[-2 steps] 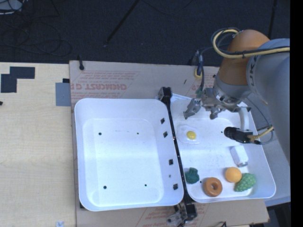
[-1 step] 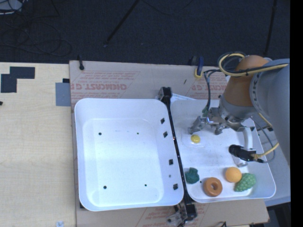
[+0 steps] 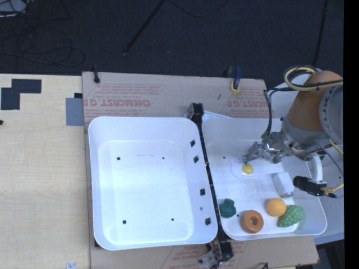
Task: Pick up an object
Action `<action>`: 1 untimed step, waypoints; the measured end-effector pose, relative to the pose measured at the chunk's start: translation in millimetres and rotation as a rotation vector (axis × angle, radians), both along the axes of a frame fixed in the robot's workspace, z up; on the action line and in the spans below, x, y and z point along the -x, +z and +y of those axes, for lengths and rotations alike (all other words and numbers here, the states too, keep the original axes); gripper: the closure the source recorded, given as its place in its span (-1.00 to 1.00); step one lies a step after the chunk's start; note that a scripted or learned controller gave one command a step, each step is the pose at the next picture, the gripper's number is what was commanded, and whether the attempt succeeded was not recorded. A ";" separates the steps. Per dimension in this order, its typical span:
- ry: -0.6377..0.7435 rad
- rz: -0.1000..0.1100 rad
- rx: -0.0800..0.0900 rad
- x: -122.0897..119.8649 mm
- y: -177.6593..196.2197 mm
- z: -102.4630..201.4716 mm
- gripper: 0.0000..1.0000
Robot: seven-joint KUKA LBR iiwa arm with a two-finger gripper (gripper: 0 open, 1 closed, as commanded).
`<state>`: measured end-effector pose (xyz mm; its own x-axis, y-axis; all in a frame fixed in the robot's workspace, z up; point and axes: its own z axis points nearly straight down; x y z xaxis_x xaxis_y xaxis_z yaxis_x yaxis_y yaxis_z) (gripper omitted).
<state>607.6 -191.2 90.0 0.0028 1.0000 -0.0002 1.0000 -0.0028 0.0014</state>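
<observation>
**Tabletop with cardboard and two bins**

The pale wooden tabletop (image 3: 39, 167) fills the left of the frame. A printed cardboard sheet (image 3: 146, 94) lies on it at centre. On the cardboard sit two white bins side by side: the left bin (image 3: 106, 133) and the right bin (image 3: 224, 133), touching along their inner edges.

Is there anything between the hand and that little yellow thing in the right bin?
Nothing visible. The hand hangs just above and right of the yellow piece, with bare bin floor between them.
</observation>
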 end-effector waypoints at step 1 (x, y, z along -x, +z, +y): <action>0.003 0.001 0.001 -10.7 -1.9 -22.2 -1.00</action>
<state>618.4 -213.4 88.1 0.0001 1.0000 -0.0011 1.0000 -0.0001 0.0000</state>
